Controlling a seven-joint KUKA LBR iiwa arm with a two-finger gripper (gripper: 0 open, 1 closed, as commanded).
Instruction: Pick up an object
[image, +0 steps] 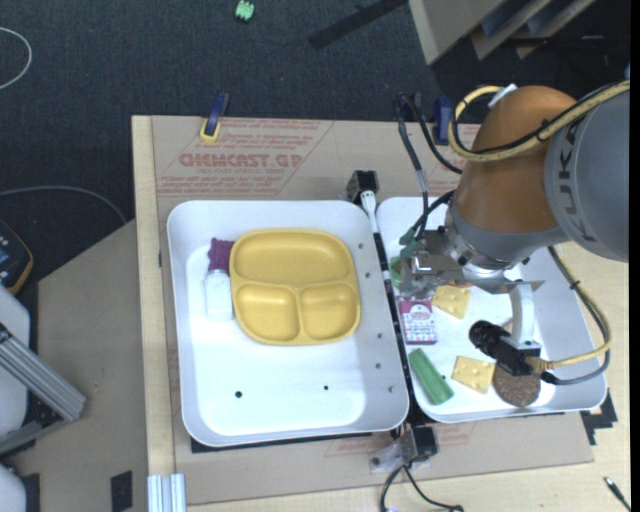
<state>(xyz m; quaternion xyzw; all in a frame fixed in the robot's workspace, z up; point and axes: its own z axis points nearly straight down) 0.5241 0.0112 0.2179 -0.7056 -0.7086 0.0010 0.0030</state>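
**Arm over the right bin**

The left bin (290, 395) holds a yellow divided plate (295, 285), with a purple item (220, 253) and a white bottle (217, 296) beside its left edge. The right bin (562, 310) holds a pink packet (417, 321), a green stick (430, 375), two yellow wedges (473, 373) and a brown disc (517, 388). The gripper (420, 263) hangs just above the packet; I cannot tell whether it is open or holding anything.
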